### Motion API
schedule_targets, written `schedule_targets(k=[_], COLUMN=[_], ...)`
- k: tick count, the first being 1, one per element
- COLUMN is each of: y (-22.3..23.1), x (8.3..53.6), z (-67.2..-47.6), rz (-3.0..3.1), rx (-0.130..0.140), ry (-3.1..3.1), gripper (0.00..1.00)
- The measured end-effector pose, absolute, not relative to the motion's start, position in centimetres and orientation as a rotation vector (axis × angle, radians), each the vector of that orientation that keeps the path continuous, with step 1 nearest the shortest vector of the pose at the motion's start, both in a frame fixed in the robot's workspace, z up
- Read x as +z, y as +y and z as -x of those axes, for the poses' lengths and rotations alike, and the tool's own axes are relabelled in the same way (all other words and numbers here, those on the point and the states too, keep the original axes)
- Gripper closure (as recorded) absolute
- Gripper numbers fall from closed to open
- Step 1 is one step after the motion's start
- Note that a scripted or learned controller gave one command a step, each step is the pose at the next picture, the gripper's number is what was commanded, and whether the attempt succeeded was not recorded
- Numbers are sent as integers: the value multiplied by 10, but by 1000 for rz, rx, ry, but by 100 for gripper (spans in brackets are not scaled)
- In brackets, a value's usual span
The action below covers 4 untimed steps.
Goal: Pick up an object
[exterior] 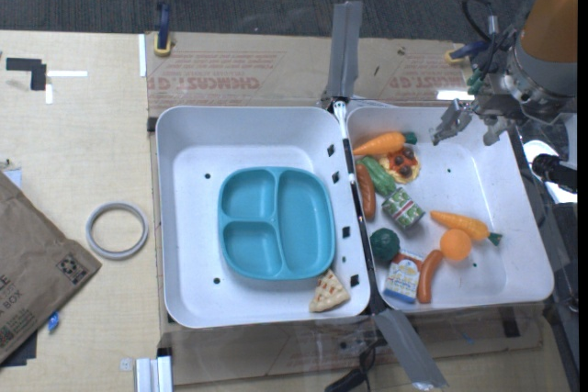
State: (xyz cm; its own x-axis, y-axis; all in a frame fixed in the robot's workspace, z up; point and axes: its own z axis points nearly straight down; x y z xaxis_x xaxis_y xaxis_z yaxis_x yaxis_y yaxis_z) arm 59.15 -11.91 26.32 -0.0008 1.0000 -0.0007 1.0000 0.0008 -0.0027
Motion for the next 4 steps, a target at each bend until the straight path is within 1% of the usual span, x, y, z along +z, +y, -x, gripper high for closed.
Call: schedule_targets(k=[1, 2, 3, 4], y=[-182, -167, -168, -117], x=[126, 91, 100, 190], z=[-551, -480, -480, -545], rz=[2183, 2246, 2251, 2456], rx=[3, 2, 1, 4], ry=[-2256, -2194, -2190, -1958], gripper=[0, 0, 100, 100])
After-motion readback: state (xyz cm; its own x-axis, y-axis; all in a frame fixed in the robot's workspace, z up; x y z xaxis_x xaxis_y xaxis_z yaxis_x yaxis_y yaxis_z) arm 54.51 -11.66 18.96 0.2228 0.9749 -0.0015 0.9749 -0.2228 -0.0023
